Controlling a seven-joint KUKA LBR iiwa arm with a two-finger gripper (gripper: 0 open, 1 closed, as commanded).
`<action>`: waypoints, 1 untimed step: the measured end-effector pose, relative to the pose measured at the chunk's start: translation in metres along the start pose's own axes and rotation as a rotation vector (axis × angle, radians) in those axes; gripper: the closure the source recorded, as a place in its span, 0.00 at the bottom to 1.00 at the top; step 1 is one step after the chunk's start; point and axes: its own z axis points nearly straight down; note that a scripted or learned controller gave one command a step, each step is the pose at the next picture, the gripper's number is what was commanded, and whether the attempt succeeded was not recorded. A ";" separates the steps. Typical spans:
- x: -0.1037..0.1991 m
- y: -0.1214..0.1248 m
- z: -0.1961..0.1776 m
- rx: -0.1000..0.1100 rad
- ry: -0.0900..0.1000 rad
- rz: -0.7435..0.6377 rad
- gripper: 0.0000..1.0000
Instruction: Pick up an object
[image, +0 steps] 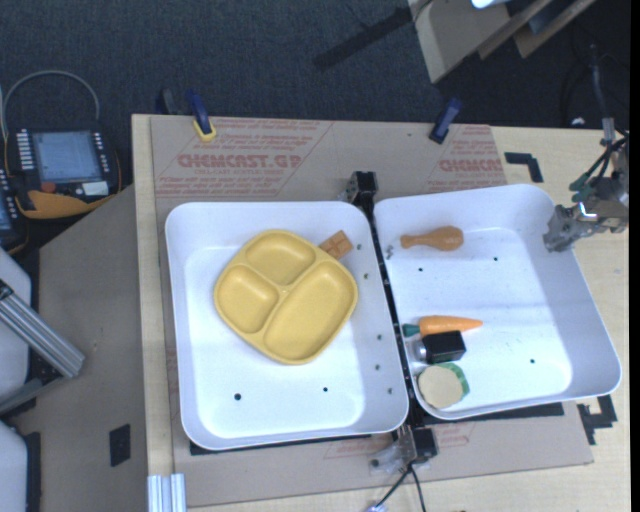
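Cardboard-topped worktop (300, 150), two white bins. Left bin (200, 380): yellow divided plate (287, 296). Right bin (560, 340): toy drumstick (433, 239), carrot (450, 324), black block (443, 346) crowd the divider wall, awkward pick. Claw (580, 222) at far rim; can't tell its state.

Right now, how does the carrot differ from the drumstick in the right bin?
The carrot is orange with a green end; the drumstick is tan. The carrot lies low, beside a black block; the drumstick lies alone near the far wall. Both lie flat, pointing roughly left-right, in the right bin.
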 end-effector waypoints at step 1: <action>0.000 0.001 -0.023 0.002 0.001 0.001 1.00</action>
